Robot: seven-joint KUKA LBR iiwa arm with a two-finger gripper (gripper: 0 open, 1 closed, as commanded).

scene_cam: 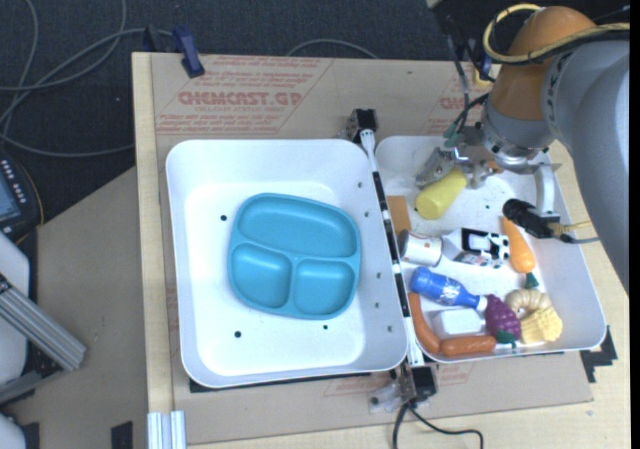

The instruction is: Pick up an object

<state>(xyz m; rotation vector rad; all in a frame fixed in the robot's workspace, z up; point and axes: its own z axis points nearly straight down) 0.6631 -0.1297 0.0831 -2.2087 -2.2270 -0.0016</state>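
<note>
The tabletop (250, 97) is a brown board carrying two shallow white bins side by side. The left bin (200, 187) holds one blue divided plate (293, 255), lying flat near its middle. The right bin (580, 287) holds a crowd of small toy foods. My arm (590, 67), grey with an orange band, reaches in from the right over that bin's far end. My hand (455, 162) hangs low above the far left part of the right bin, just over a yellow lemon-like piece (440, 196); I cannot tell how my hand is set or whether it touches the piece. Nearer the front lie a blue bottle (447, 289), a sausage (455, 342) along the bin's front edge, purple grapes (502, 318), a corn cob (540, 322) and a carrot (518, 247), packed close together.
</note>
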